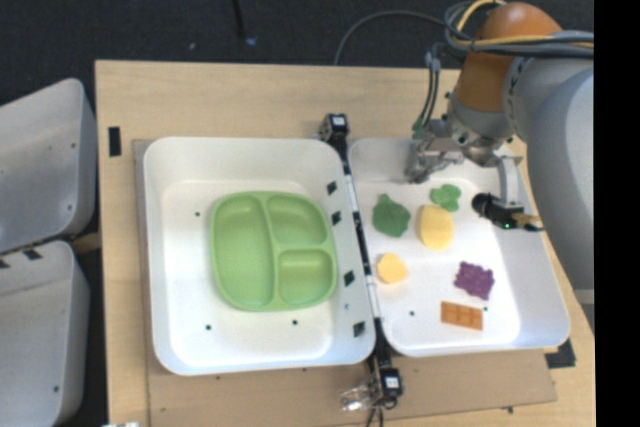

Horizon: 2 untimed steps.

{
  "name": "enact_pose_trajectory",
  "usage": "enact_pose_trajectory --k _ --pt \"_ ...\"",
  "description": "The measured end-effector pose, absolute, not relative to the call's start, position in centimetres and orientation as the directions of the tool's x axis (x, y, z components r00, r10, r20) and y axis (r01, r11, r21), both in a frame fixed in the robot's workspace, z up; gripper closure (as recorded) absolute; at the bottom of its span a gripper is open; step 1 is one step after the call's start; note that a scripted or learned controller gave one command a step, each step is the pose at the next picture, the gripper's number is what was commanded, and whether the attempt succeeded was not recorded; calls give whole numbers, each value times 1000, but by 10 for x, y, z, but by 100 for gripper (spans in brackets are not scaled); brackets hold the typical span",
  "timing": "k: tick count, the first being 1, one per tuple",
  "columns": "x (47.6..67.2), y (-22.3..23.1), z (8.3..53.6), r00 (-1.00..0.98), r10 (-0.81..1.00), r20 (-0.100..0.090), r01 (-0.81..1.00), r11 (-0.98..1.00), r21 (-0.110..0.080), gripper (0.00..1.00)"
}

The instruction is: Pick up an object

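Note:
My gripper [419,167] hangs over the back part of the right bin [530,315], with nothing visibly held in it. Just in front of it lie a dark green lump [391,215] and a small light green piece [446,196]. A pale yellow chunk [436,227] rests between those two, slightly nearer the front. Further forward are a small yellow piece [392,268], a purple block [474,279] and a flat orange brick [462,315].
The left bin [175,315] holds a green divided tray [272,250]. A raised divider with black clips [352,235] separates the two bins. The arm's grey body [560,145] and orange band [490,65] crowd the right bin's back right side.

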<state>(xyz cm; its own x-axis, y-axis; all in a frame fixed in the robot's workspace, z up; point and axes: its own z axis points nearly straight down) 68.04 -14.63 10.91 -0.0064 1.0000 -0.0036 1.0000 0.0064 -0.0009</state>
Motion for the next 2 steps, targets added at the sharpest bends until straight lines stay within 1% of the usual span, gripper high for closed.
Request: enact_pose_trajectory --k 1,2 --pt "672 -150 158 0 1000 -1 1000 0 3 100" --pt "669 -160 213 0 1000 -2 1000 0 4 100"
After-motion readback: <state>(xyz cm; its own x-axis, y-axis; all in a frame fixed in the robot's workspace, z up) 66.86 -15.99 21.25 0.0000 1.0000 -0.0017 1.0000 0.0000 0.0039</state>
